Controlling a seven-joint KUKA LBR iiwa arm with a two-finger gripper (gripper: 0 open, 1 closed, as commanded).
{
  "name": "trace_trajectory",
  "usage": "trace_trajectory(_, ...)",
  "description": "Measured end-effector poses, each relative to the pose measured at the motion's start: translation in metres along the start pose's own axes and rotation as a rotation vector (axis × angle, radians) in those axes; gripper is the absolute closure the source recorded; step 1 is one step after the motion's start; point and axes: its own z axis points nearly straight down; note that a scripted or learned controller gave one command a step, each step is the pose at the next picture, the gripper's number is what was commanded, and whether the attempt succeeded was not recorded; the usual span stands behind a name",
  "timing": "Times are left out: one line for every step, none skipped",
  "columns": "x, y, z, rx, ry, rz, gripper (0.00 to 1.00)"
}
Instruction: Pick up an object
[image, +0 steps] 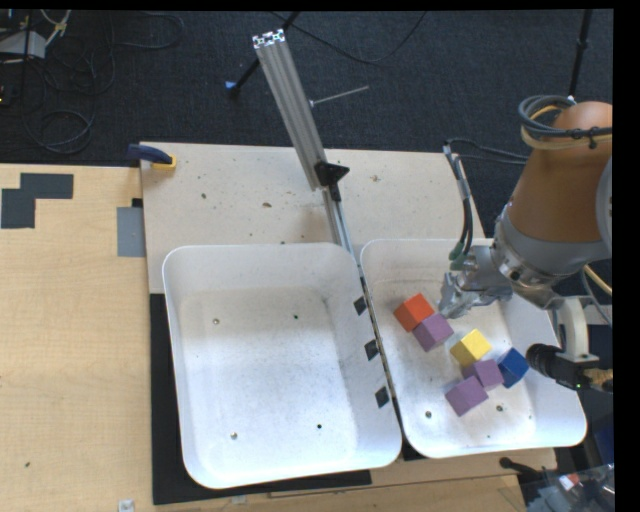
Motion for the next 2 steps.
trace_trajectory(0.034, 0.031, 0.015, 0.002, -0.001, 0.001, 1.0)
trace_trajectory(0.087, 0.052, 0.02, 0.001, 0.001, 0.0, 1.0)
